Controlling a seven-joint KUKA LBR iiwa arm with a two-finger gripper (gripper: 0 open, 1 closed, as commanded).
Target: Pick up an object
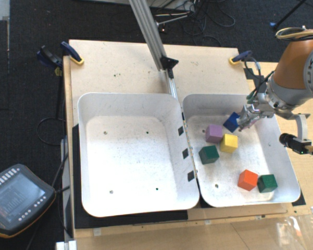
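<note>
While the arm (pixel 294 69) is reaching in from the right, the gripper (pixel 246 120) is hanging low over the far part of the right bin (pixel 281 155), right against the blue cube (pixel 232 122). Whether that cube is sitting between the fingers or merely beside them cannot be told, nor how wide the gripper is standing.

Contents, right bin:
- blue cube, nearest the far wall, tilted, touching the gripper tip
- purple cube (pixel 214 133), just beside the blue one
- yellow cube (pixel 229 142), touching or nearly touching the purple
- green cube (pixel 209 154), near the divider side
- orange cube (pixel 248 180) and a second green cube (pixel 267 183), side by side at the near rim

Left bin (pixel 94 139): white, speckled, lying beside the right one on the worktop (pixel 125 66).

Handling, judged: the cubes are looking small, rigid and light (probably foam or wood), with flat faces that should be giving a two-finger grip good purchase. Best hold is across two opposite flat faces, near mid-height, not across corners. The blue cube is lying at an angle, so an off-square closing could be twisting it out. The purple neighbour is crowding one side, leaving less room for a finger there.
</note>
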